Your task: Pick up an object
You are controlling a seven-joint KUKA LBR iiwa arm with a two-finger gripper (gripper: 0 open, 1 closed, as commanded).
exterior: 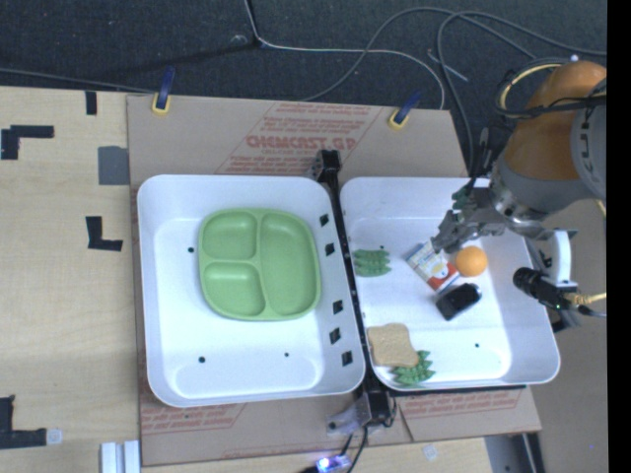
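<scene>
In the right bin (385, 200) lie several small objects: an orange ball (471, 262), a small white and red packet (428, 264), a black block (458, 300), a green leafy piece (372, 261), a tan bread slice (391, 343) and another green piece (414, 370). My gripper (455, 227) hangs over the right bin's upper right part, just above the packet and the orange ball. Its tips point down and left toward the packet. I see nothing held between them.
The left bin (168, 264) holds a green divided plate (260, 263). A black divider (340, 264) runs between the bins. Cables (394, 37) cross the dark floor behind the bench, and a black fitting (537, 286) juts from the arm by the right bin's edge.
</scene>
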